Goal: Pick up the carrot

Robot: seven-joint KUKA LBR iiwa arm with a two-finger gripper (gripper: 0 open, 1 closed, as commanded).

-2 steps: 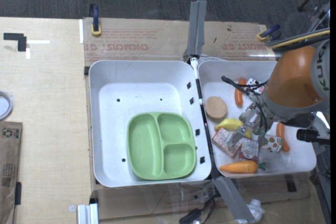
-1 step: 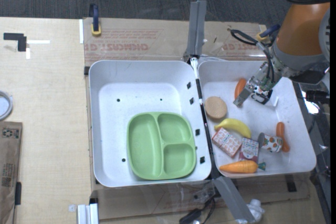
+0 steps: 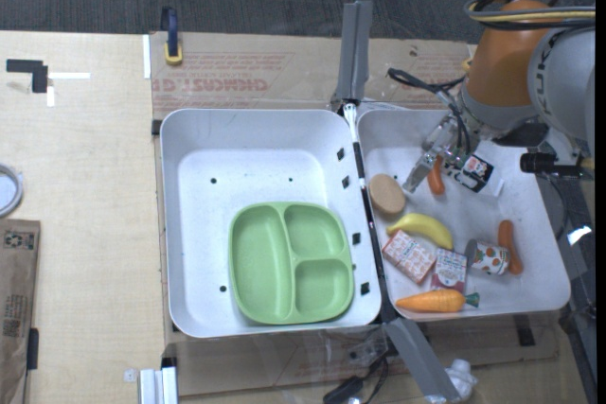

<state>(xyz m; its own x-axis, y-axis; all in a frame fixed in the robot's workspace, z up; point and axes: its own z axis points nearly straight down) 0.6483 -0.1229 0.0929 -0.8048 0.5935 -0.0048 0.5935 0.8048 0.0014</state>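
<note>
Right bin (image 3: 554,298) with the carrot (image 3: 433,301) lying on its side against the near wall, green tip toward the right, just below a red-and-white packet (image 3: 409,255) and a banana (image 3: 422,227). The tool (image 3: 428,167) hangs over the far half of the same bin, well apart from the carrot, and appears to be grasping a small orange-red piece (image 3: 436,180), though the view is too small to be sure. Likely faults: descent onto the wrong orange item, of which a sausage-like one (image 3: 509,244) lies at right; fingers striking the bin wall; the rounded carrot rolling away on closure.
</note>
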